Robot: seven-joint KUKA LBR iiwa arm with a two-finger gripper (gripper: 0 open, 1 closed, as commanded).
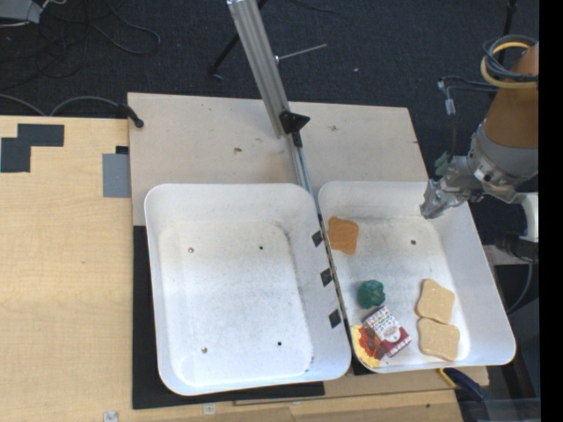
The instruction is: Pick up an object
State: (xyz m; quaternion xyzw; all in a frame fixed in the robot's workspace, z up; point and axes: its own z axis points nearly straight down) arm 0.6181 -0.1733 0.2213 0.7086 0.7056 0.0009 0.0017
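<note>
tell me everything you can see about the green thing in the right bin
The green object is a small, rounded, lumpy piece in dark teal-green, matte, maybe soft plastic or rubber; its exact shape is too small to make out. It lies on the floor of the right bin, near the bin's left wall, below the orange-brown square piece and just above the red and white patterned packet, close to it or just touching. The gripper is well away, at the bin's upper right rim.
</note>
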